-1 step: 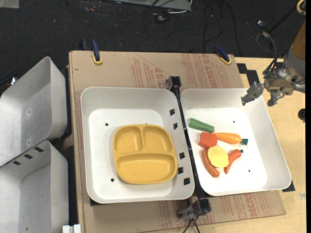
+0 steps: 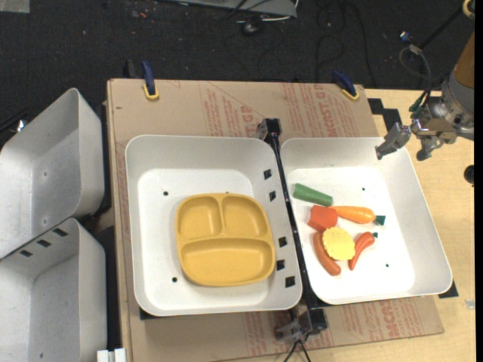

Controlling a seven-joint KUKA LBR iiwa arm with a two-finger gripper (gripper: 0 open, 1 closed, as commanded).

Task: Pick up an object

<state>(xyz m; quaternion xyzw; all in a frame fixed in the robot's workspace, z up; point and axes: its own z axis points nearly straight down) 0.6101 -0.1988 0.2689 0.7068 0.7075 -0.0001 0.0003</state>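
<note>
Hanging over the right bin's [image 2: 423,202] far right corner, the gripper [image 2: 407,143] has its fingers spread wide, holding nothing. Most of the arm [image 2: 460,89] is cut off by the frame edge. Toy food [image 2: 339,228] lies clustered in that bin; the yellow tray [image 2: 225,240] fills the left bin [image 2: 151,202].

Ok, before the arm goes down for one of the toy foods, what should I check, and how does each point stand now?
1. Hand above the right bin's far rim, not over the food: not ok.
2. Fingers spread: ok.
3. Nothing between them: ok.
4. Green piece lies apart from the others: ok.
5. Carrot, red block, yellow piece and chili crowded together: not ok.
6. Yellow tray in left bin, out of the way: ok.
</note>
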